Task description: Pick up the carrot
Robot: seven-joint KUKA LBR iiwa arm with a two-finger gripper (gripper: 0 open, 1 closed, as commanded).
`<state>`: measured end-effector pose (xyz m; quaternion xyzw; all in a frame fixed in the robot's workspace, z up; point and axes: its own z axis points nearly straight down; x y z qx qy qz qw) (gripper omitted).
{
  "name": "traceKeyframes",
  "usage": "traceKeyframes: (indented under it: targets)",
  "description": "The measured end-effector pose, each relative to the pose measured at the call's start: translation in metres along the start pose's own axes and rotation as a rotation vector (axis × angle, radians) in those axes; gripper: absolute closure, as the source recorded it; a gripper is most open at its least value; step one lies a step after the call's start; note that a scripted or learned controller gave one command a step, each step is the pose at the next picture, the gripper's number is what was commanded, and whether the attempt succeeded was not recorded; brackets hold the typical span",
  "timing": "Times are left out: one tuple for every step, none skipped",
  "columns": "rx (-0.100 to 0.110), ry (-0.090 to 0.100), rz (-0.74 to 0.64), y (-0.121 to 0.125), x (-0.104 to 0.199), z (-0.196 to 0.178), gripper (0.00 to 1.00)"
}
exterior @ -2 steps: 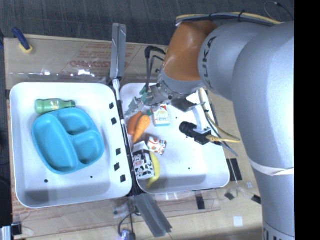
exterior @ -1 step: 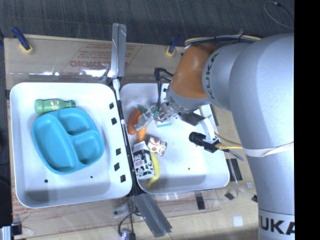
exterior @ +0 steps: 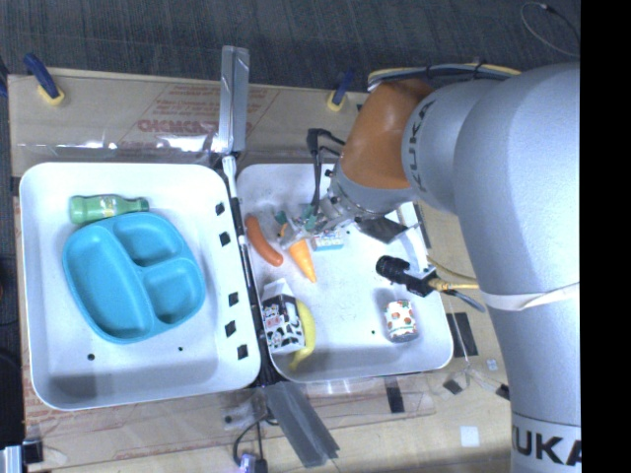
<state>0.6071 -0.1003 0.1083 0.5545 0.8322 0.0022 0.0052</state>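
Approach step over the right bin, carrot not yet in my hand.

I am hovering my hand point(exterior: 317, 220) above the upper left part of the right bin point(exterior: 424, 358), among small clutter there, and I am judging this as the closing-in stage before any grasp. I cannot tell whether I am clenching or released, since my own wrist is covering that part. The carrot point(exterior: 303, 260) is lying on the bin floor just below my hand in the picture, tip pointing down and to the right, beside a red-orange sausage-like piece point(exterior: 264, 241) to its left. Next I am needing a small shift toward the carrot's thick end, a descent, and a close across its narrow width without catching the neighbour.
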Motion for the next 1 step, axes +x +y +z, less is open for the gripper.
traceKeyframes:
  targets:
    - [0.012, 0.006, 0.17, 0.0403, 0.0541, -0.0838, 1.0]
